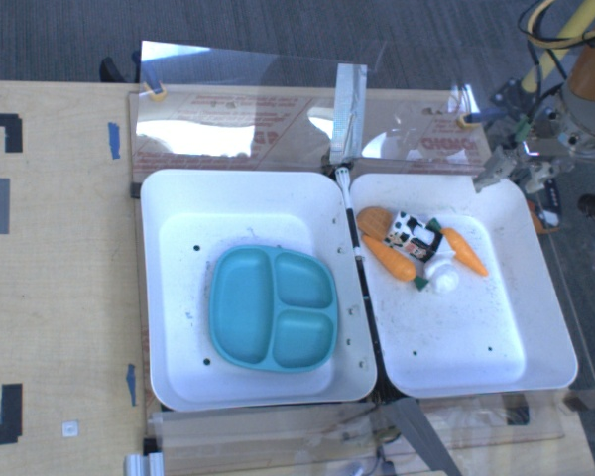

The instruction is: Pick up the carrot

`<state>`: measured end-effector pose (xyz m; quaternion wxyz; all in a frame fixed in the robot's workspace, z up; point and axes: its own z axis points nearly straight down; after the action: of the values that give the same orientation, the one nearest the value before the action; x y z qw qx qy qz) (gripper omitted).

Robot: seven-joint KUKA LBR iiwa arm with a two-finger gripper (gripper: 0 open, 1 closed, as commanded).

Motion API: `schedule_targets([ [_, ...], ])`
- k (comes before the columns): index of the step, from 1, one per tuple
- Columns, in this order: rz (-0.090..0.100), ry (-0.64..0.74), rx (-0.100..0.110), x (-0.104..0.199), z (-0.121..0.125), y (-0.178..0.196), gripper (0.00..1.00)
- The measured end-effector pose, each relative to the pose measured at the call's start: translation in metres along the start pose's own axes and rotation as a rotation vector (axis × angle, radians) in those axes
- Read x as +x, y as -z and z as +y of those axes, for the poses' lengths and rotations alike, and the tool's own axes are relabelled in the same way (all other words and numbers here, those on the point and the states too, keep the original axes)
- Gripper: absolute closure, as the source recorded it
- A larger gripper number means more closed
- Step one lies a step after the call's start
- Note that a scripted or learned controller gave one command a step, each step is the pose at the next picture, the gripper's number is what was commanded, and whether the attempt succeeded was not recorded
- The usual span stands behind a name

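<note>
The carrot [466, 250] lay in the right bin [535, 365], far side, just beside a black-and-white toy [414, 234] and another orange piece [389, 258] — so the pincer [521, 162], whose opening I could not tell, might have grabbed the wrong thing.

Matt teal plastic on the divided tray [274, 308], smooth glossy white plastic for both bins [169, 216], pale bare wood bench [59, 266], shiny orange plastic-looking carrot [465, 251].
</note>
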<state>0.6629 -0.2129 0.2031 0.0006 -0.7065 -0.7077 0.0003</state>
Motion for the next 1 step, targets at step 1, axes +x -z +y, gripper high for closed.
schedule_targets([
  [1, -0.002, 0.029, -0.008, 0.0341, -0.0071, -0.1154, 0.00],
])
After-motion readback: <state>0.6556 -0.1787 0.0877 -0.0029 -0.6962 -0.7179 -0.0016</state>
